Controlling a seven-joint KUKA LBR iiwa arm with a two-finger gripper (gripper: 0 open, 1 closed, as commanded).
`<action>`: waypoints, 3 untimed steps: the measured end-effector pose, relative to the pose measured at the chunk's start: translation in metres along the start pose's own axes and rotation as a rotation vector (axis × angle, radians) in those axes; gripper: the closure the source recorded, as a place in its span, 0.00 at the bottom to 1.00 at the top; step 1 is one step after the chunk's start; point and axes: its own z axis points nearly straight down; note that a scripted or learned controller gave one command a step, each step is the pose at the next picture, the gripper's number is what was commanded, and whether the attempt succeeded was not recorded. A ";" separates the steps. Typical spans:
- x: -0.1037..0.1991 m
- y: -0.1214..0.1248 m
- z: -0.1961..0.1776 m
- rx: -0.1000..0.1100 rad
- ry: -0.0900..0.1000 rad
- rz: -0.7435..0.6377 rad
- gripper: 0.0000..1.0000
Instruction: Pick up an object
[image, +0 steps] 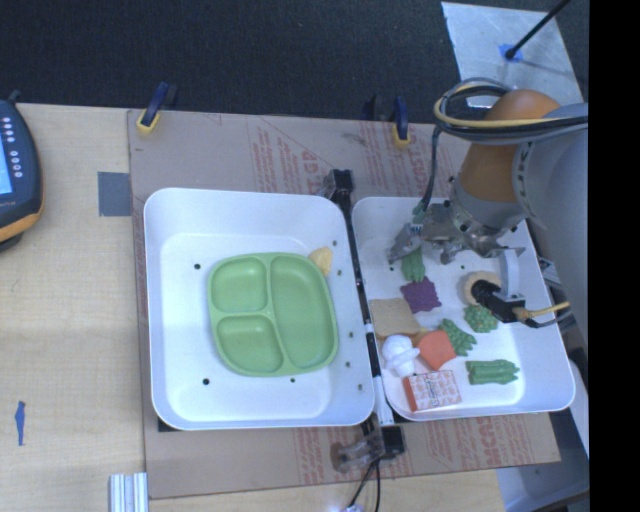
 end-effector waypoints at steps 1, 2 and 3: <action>0.008 -0.050 0.001 0.011 0.001 0.004 0.00; 0.007 -0.047 -0.010 0.007 0.000 0.003 1.00; 0.007 -0.047 -0.010 0.007 0.000 0.001 0.00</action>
